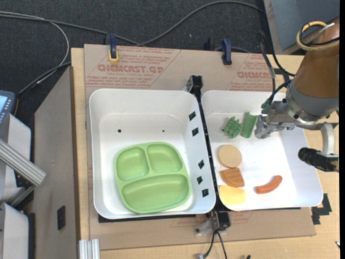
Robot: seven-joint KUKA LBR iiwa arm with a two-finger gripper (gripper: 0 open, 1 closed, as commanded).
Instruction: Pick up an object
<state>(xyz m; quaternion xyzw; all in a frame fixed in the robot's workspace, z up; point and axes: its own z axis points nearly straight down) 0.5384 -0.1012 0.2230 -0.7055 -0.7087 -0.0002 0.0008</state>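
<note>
The arm reaches in from the right and its gripper (265, 127) hangs low over the upper part of the right bin (302, 185), just beside a green cylinder (248, 124) that lies next to a small green leafy piece (232, 127); whether its fingers are spread or closed I cannot tell from here; nothing shows between them; lower in the same bin sit a round tan cookie (230, 156), an orange wedge (233, 177) touching a pale yellow piece (232, 195) below it, and a red sausage (268, 184) off to their right, well apart from the gripper; the left bin (102, 123) holds a green divided plate (153, 176); both bins rest on a cardboard sheet (161, 58) covering the table.
</note>
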